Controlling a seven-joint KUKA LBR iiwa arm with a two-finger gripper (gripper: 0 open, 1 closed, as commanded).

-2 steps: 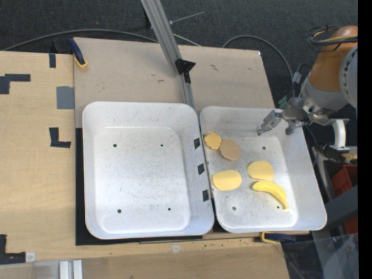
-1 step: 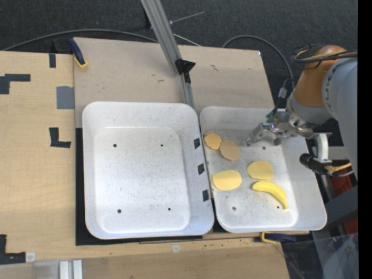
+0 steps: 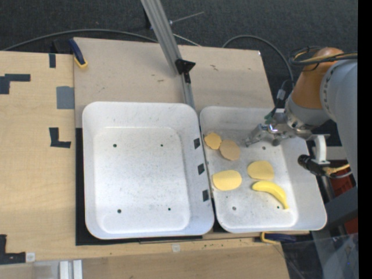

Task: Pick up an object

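Presently, five yellow items are found lying loose in the right bin [image 3: 302, 214], where they are within the arm's reach from the right; the left bin [image 3: 93, 156] is set touching it along a shared edge. A curved banana [image 3: 272, 192] is lying on its side at the near right. Just beyond it a rounded yellow piece [image 3: 261, 170] is placed, and to its left a flat oval piece [image 3: 226, 180]. Farther back, a small yellow disc [image 3: 213, 140] is overlapped by a duller tan disc [image 3: 230, 150]. All appear smooth and matt, probably moulded plastic; the flat ones are judged harder to pinch than the banana. Both bins are shallow, white and faintly speckled, with rounded corners. The gripper [image 3: 256, 137] is held low over the far part of the right bin, right of the discs and apart from them. Nothing is seen between its fingers; how far they are spread cannot be told.
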